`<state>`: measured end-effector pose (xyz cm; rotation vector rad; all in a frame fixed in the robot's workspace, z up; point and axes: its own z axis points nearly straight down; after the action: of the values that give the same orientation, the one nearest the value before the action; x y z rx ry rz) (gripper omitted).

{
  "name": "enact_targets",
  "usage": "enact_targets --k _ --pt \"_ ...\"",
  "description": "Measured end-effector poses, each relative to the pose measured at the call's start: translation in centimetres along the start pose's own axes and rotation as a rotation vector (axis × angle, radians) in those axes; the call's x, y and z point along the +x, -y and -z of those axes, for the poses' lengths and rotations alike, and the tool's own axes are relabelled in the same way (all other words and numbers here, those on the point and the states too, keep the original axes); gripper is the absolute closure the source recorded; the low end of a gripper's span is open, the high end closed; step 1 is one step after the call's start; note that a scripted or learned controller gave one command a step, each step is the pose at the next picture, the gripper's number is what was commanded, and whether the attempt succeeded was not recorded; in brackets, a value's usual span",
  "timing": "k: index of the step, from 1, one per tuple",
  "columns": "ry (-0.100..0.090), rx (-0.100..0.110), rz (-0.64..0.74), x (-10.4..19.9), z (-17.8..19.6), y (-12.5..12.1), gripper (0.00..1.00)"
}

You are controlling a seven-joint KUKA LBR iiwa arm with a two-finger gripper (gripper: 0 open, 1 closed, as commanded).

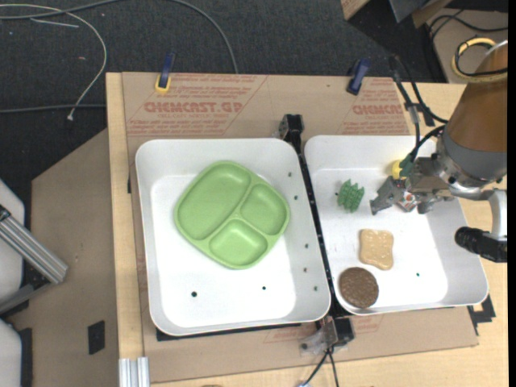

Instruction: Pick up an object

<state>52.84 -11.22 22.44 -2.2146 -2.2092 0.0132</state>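
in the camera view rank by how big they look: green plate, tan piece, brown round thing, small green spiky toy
1. green plate, by far the largest
2. tan piece and brown round thing, too alike to rank
3. small green spiky toy, smallest

Your arm (481, 123) reaches in above the right bin (451, 293), wrist angled down. Your gripper (395, 198) hangs over that bin's upper middle.
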Motion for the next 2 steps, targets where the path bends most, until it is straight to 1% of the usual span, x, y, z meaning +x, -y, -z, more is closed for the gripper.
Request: enact_targets --k 1,2 --pt "0.002 -0.014 0.003 0.0 0.7 -0.3 0.00" --pt "0.001 -0.007 0.002 0.0 -5.6 -0.7 0.00"
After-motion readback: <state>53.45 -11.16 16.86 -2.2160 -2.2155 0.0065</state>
